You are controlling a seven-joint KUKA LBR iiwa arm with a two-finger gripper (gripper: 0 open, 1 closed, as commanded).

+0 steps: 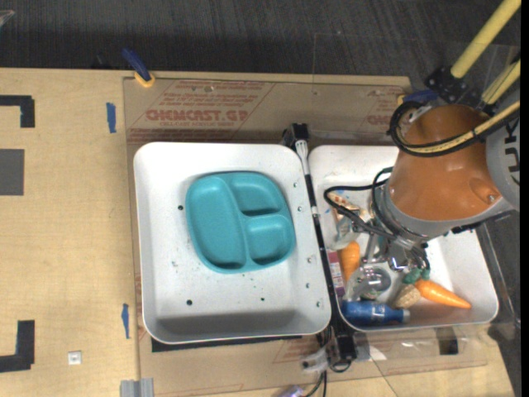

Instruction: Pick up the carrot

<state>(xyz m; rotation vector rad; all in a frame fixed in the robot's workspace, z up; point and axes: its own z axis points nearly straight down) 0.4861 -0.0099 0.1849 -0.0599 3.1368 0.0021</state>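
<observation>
An orange carrot [443, 295] lies in the right bin [482, 265] near its front right corner, pointing right, with a pale stub at its left end. A second orange, carrot-like piece [350, 260] stands near the bin's left wall. My gripper [377, 278] hangs low in the bin between the two, under the orange wrist band [442, 172]. It is left of the carrot and right next to the other orange piece. The wrist and its cables cover much of the bin's middle.
A blue marker-like object [373, 311] lies along the right bin's front wall, just below the gripper. Small cluttered items sit by the left wall. The left bin [157, 246] holds a teal divided plate [240, 220]. A black clamp [297, 132] joins the bins.
</observation>
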